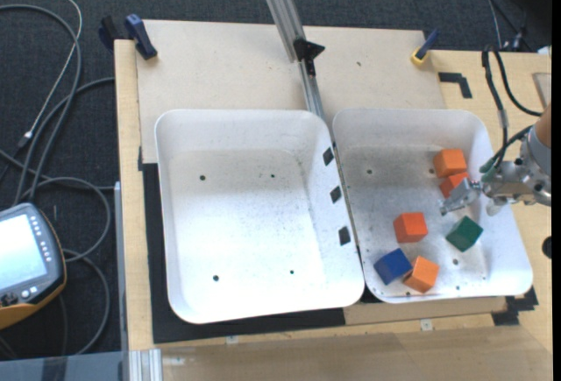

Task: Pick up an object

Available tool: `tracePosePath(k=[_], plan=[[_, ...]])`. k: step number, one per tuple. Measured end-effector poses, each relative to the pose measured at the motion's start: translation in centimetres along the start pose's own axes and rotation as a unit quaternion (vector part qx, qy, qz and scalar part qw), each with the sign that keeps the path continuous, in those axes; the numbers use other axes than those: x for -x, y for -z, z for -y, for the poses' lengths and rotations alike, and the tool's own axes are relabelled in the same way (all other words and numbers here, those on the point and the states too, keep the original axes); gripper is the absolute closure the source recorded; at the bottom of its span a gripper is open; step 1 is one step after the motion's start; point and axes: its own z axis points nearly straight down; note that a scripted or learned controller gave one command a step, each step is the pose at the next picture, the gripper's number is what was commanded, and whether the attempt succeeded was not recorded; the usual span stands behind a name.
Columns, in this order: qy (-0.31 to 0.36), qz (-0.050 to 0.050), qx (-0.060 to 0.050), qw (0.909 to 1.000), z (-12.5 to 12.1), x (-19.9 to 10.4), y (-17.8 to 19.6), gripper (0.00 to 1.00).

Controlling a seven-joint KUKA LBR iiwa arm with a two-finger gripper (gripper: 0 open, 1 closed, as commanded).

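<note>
We take the right bin (491, 143) as our landmark. Inside it we count six blocks: an orange block (450, 162) near its far right wall, a second orange-red block (453, 185) touching that one on the near side, an orange block (410, 226) around the bin's middle, a green block (465, 234) to the right of that, and at the near rim a blue block (394, 265) with a lighter orange block (422, 273) just beside it.

The gripper (465, 198) reaches over the bin's right wall, and we see it hanging above the space between the orange-red block and the green block. It may be touching the orange-red block, though the metal parts blur together there and we cannot tell whether the fingers stand apart or together. We see no block between them.

Left of the right bin lies the left bin (175, 143), the two rims touching. Beyond the right bin's far rim, a slanted metal pole (280, 7) crosses the bench (228, 64).
</note>
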Motion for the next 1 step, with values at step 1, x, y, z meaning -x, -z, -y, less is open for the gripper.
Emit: tracePosePath(k=[1], plan=[[0.002,-0.002,-0.004,1.0,-3.75,-5.88,-10.51,0.0]])
